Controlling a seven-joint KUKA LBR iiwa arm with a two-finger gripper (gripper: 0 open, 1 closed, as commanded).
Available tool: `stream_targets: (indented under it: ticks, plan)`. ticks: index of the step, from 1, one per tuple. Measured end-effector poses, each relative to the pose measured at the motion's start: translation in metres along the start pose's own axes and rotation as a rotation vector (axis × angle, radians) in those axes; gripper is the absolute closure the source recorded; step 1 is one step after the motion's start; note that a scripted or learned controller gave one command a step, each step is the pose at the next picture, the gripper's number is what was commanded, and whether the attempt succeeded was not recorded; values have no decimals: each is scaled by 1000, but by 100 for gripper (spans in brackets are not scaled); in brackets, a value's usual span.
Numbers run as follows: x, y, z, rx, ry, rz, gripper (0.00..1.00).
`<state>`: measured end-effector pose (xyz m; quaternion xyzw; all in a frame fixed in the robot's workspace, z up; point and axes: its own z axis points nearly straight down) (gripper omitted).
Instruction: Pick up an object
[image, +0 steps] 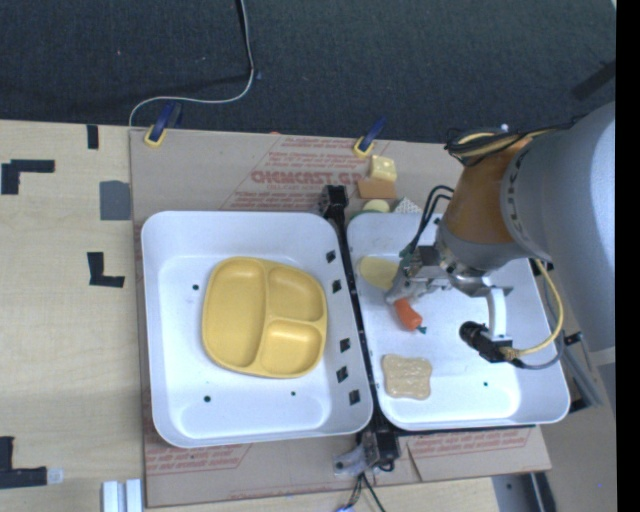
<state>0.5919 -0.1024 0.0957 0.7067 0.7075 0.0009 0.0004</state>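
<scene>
In the right bin, my gripper hangs low over the left part, just above a small orange-red carrot-like piece. A pale yellow slice lies just left of the gripper, partly under it. A tan, bread-like flat piece rests nearer the front of the same bin. The arm's wrist with its orange band covers the back of the bin. Nothing shows between the fingers.
The left bin holds a yellow divided plate. Behind the bins, a yellow-tan block and a small pale round thing sit on the cardboard. A black cable connector hangs over the right bin.
</scene>
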Motion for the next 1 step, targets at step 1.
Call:
stream_targets:
  ticks: [1]
  plan:
    - [50, 20, -95, -7, 0, -6, 100]
